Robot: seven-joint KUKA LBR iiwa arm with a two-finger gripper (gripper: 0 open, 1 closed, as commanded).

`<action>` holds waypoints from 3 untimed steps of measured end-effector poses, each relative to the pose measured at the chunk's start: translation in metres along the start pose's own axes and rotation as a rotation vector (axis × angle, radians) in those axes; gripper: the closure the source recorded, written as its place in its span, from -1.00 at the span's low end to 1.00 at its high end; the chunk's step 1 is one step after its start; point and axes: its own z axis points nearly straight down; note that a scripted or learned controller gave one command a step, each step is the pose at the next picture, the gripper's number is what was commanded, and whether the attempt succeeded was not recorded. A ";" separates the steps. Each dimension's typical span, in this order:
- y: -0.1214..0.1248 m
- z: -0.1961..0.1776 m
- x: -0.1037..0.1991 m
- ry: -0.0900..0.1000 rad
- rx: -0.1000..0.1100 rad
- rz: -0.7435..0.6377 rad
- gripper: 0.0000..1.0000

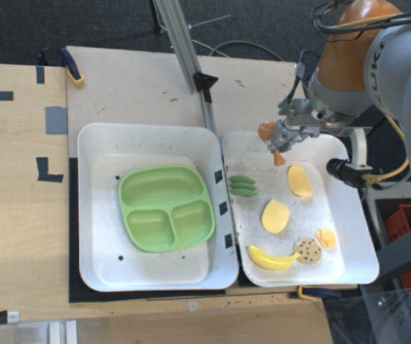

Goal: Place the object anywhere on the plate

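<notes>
Gripper point(280, 147) over the right bin's point(356, 213) far edge.
Jaw state: cannot tell. Green plate point(166, 208) lies centred in the left bin point(90, 192), open floor all around it.

The right bin point(348, 213) is crowded along its near half by a banana point(270, 259), a cookie point(307, 249) and yellow pieces point(275, 216), with green beans point(242, 185) by the dividing wall, leaving bare floor mostly at its far left corner. In the left bin point(90, 192), the green plate point(166, 208) sits centrally with open white floor all around it. A slanted metal pole point(180, 38) crosses above the bins' far edge
</notes>
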 end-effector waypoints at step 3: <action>0.026 0.005 0.165 0.001 0.001 -0.001 1.00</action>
